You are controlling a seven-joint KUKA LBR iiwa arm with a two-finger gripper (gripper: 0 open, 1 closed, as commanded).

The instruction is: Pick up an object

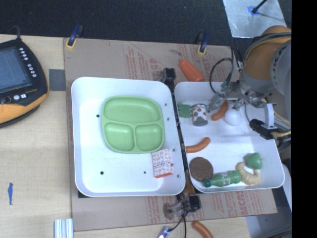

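My pincer point(224, 104) sits at the right bin's point(267, 148) far end, over a small orange sausage point(218, 111) lying tilted beside a white egg point(232, 116). The two touch, near the bin's back wall.

so we've got a light wood desk point(34, 152) with a brown cardboard sheet point(124, 58) clipped on top. two white bins point(84, 133) sit side by side on the cardboard. a teach pendant point(17, 81) rests at the desk's left edge, and an orange carrot point(190, 70) lies on the cardboard behind the bins.
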